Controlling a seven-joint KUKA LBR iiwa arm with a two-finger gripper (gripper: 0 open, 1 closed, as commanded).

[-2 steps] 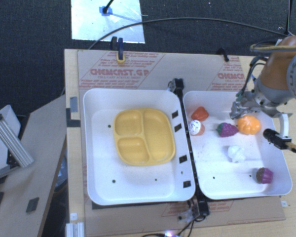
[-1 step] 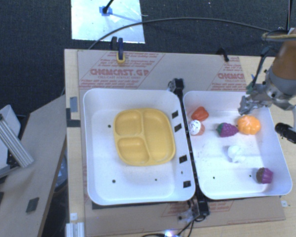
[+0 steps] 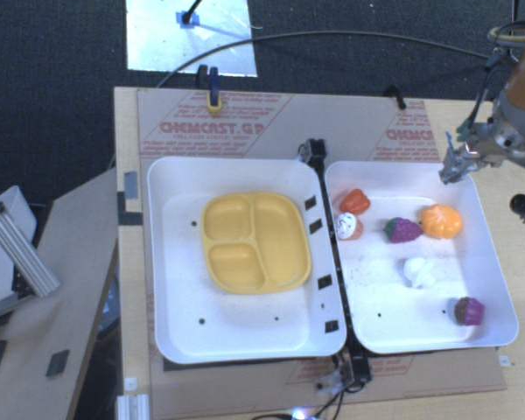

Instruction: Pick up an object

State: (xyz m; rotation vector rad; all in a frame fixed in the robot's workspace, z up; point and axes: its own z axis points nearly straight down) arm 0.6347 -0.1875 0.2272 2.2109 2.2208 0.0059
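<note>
Two white bins side by side, toy food in the right one, the gripper over its far right corner.

The left bin holds a yellow divided tray with three compartments. The right bin holds six small pieces: an orange-red pepper and a white-and-orange piece near the divider, a purple piece just beside an orange pumpkin-like piece, a white piece (hard to identify) mid-bin, and a purple-and-brown piece near the front right corner. The gripper sits above the rim, apart from every piece, nothing between its fingers; whether the jaws are released or clenched I cannot tell.
</note>
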